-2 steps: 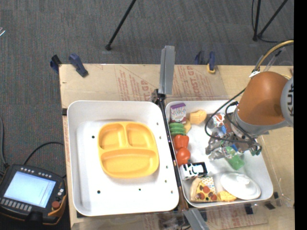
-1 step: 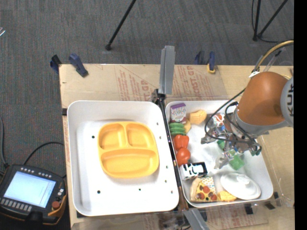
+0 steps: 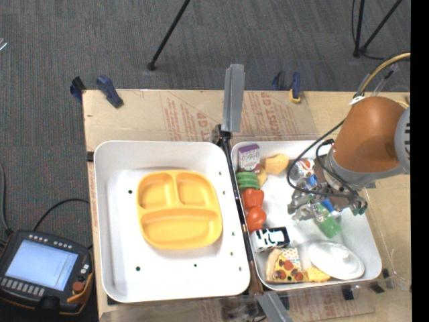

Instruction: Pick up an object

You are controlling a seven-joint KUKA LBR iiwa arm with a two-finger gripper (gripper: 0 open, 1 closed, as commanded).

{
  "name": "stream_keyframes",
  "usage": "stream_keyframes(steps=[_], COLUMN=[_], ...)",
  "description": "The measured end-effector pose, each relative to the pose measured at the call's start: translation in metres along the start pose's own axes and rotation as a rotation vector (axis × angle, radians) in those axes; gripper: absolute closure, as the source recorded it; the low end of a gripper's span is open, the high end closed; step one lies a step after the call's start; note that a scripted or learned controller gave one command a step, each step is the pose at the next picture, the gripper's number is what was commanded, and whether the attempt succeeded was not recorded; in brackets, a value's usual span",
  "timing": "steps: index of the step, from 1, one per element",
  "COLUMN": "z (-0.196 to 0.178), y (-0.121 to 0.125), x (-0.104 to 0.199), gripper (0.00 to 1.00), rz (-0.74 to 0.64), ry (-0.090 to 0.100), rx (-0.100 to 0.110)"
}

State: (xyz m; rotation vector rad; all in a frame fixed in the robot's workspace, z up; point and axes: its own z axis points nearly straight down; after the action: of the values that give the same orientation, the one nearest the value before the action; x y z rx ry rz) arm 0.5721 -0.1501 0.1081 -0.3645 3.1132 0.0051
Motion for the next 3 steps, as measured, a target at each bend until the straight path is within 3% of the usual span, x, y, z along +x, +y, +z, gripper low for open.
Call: stream_keyframes(steps=[1, 2, 3], z=[0.000, 0.022, 0.020], y=[0.000, 0.029, -0.023], x=[0.000, -0.082, 0.025], gripper=[0.00, 0.00, 0.00], rz=[-0.001, -0.106, -0.059], ry=[0.000, 0.006, 0.007], rx=[0.000, -0.001, 0.003])
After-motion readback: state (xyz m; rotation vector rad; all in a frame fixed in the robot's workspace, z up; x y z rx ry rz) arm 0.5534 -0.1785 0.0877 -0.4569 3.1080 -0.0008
